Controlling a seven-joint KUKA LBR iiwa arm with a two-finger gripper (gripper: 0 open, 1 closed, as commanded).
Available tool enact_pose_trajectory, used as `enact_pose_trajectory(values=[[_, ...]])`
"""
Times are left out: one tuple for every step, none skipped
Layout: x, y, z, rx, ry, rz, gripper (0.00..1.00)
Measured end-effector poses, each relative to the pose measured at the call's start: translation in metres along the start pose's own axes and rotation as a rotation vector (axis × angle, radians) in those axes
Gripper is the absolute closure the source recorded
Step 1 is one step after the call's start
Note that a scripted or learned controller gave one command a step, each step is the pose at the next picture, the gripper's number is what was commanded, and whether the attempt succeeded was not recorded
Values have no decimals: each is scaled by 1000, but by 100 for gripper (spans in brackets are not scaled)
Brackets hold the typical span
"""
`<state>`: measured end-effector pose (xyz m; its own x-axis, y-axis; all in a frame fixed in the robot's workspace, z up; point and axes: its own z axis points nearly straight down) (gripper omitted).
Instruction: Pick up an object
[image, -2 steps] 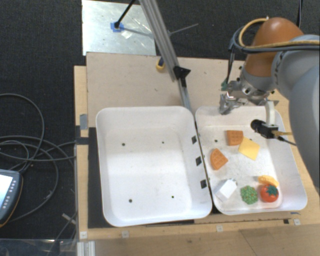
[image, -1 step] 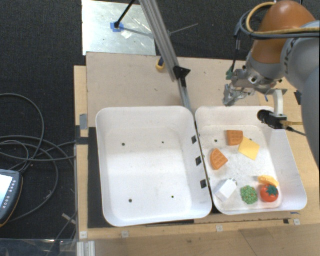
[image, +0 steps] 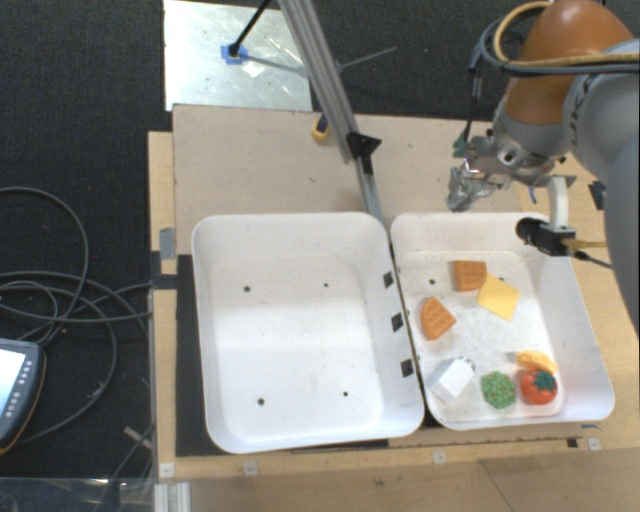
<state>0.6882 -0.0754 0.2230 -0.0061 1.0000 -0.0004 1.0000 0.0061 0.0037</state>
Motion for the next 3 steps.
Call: enact_pose_trajectory(values=[[46, -22, -12, 2, 2, -3, 100], [91, -49, -22, 4, 3, -4, 100], [136, -86, -12, 7, 2, -3, 100]])
